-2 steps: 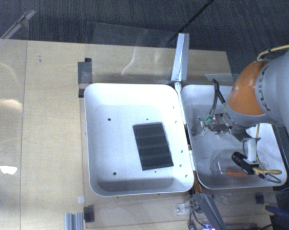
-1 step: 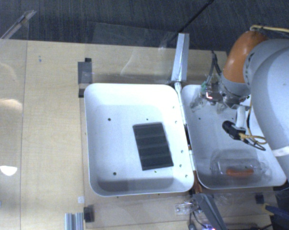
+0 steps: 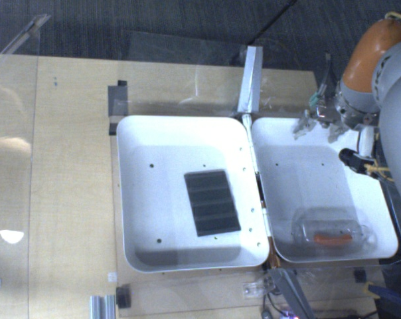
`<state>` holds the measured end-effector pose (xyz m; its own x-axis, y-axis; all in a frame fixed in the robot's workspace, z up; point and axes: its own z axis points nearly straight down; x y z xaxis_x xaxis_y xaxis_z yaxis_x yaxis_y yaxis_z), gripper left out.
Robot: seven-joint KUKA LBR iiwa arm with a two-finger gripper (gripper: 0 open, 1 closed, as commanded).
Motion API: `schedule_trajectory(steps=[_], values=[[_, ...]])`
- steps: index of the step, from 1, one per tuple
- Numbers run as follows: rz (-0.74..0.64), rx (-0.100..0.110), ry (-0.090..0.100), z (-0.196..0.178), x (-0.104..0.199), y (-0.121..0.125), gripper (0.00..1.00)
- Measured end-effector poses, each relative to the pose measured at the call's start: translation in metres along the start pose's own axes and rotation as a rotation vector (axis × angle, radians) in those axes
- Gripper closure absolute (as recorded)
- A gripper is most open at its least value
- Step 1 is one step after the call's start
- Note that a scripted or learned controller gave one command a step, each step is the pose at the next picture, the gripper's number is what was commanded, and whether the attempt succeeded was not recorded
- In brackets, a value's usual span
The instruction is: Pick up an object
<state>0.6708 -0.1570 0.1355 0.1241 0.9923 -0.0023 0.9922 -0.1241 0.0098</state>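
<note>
A black ridged rectangular pad lies flat in the middle of the left bin. Near the front of the right bin rests a clear plastic case with an orange item inside. My gripper hangs over the far right corner of the right bin, open, its two pale fingertips spread apart with nothing between them. It is well away from both objects.
The grey arm with its orange band fills the right edge above the right bin. A metal post rises behind the seam between the bins. A black bracket sits at the left bin's far left corner.
</note>
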Motion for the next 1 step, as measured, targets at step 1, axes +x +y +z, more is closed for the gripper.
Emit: schedule_trajectory(steps=[1], values=[[-0.013,-0.007,-0.002,-0.0119,0.0033,0.0021,1.00]])
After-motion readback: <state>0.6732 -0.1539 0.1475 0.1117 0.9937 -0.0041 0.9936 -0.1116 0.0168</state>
